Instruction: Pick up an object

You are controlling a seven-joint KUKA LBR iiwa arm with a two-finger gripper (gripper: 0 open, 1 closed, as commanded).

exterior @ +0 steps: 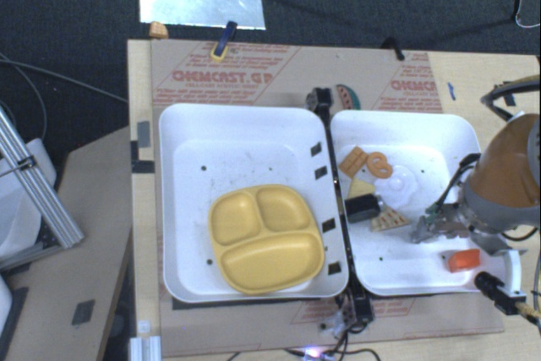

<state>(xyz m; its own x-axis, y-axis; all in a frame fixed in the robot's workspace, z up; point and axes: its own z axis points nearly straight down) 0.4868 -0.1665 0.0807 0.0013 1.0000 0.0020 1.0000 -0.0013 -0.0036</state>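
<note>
Object candidates lie in the right bin (461, 131), a shallow white tray of smooth plastic with rounded corners. Nearest the desk's front edge is a small orange block (463, 260), matte and roughly rectangular, lying flat near the bin's front right corner. Just beyond it, the tool (425, 226) hangs low over the bin floor beneath the grey arm (507, 182) with its orange band; whether its fingers are parted or closed cannot be told, and nothing is seen between them. Just to its left lies a tan wedge-shaped piece (389, 221) with a ribbed surface, and beside that a small black block (362, 206) near the bin's left wall. A rounded white item (404, 188) blends into the bin floor mid-bin. Farther back sit a yellow wedge (360, 187), an orange rectangular piece (352, 159) and an orange pretzel-shaped ring (379, 165), close together toward the back left corner.

Open white floor remains along the right bin's front edge and back right portion.

The left bin (182, 182) holds a yellow three-compartment plate (266, 237), smooth and glossy, toward its front; bare floor surrounds it at the back and left.

Brown printed cardboard (254, 72) covers the desk's far edge, bearing a small yellow and blue item (223, 41).
</note>
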